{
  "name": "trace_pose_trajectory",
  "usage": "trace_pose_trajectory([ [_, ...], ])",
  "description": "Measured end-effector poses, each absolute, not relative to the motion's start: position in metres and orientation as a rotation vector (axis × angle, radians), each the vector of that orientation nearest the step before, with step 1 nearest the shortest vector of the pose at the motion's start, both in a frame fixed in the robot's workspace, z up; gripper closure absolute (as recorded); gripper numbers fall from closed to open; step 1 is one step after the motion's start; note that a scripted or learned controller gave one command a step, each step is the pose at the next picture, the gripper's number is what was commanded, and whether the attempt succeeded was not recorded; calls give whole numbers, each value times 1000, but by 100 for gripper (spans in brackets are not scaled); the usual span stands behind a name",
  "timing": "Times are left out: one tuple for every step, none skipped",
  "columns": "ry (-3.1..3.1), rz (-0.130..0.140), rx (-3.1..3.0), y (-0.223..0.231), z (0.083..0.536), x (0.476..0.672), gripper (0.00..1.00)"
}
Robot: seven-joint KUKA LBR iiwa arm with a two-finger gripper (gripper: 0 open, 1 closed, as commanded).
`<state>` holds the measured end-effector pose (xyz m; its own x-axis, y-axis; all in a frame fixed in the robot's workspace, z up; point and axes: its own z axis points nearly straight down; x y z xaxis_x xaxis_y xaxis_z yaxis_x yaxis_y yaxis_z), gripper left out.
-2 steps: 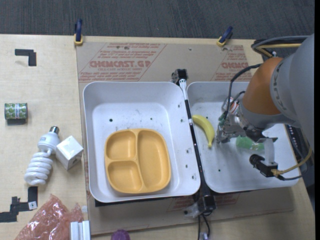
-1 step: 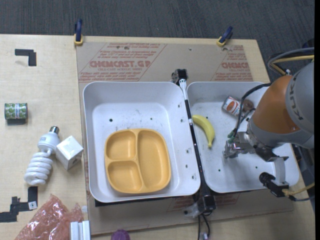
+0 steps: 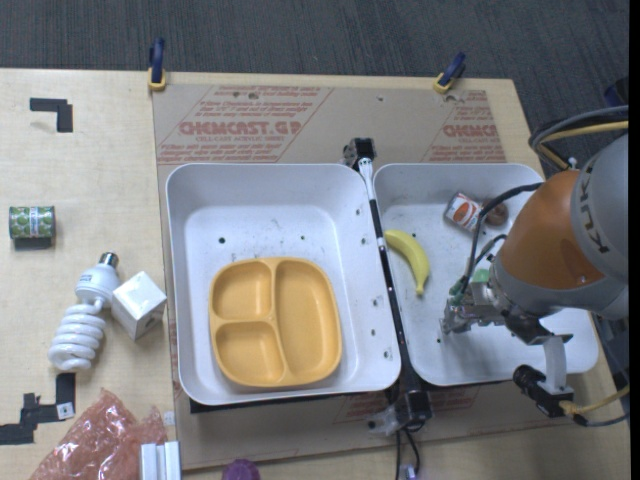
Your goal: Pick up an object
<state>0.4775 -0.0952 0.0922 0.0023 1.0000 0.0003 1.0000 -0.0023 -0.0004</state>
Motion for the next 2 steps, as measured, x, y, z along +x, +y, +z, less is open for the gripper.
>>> trace_pose_trajectory([
  [-2220,-2,-2226,-96,102,479,100],
  [-2225,0,-2220,-93,143,502,100],
])
